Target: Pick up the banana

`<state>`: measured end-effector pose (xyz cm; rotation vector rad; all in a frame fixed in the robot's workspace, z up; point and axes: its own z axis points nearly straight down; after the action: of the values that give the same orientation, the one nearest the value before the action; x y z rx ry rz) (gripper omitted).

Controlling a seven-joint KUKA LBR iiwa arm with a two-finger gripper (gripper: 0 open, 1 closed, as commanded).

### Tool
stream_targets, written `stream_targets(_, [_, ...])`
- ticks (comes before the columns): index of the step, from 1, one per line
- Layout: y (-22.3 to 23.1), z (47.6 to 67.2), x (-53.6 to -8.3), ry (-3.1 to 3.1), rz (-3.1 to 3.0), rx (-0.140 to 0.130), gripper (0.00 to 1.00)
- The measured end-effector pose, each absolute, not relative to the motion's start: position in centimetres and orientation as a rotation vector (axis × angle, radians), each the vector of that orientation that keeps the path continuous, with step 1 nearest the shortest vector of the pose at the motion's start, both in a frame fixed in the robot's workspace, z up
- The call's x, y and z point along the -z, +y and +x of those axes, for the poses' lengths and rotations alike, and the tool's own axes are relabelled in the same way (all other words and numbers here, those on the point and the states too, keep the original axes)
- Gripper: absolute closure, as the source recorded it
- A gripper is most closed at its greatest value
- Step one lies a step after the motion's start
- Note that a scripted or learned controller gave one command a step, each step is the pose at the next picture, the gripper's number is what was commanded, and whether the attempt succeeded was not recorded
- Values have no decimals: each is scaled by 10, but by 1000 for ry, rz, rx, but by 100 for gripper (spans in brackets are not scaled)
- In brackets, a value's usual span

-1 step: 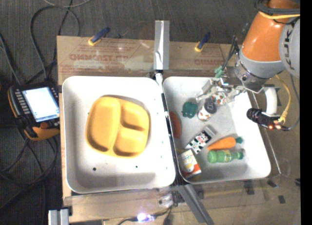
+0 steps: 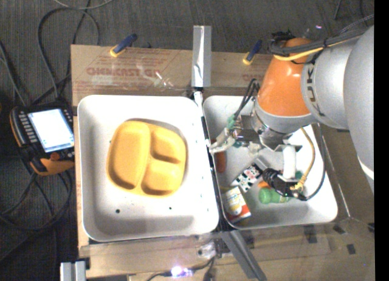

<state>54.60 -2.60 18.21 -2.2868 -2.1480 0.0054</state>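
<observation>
Banana hard to spot, gripper (image 2: 236, 137) low in the right bin (image 2: 322, 210).
A pale bit (image 2: 220, 144) by that bin's left edge may be it. I cannot tell if the pincer is spread or pinching. Best go slow, stay off the wall, and squeeze the middle.
</observation>
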Motion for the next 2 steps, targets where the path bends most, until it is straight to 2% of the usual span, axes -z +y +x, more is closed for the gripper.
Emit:
stream_targets(1, [4,489,-223,-2139,-2295,-6,0])
stream_targets(2, [67,488,-182,-2078,-2350,-9,0])
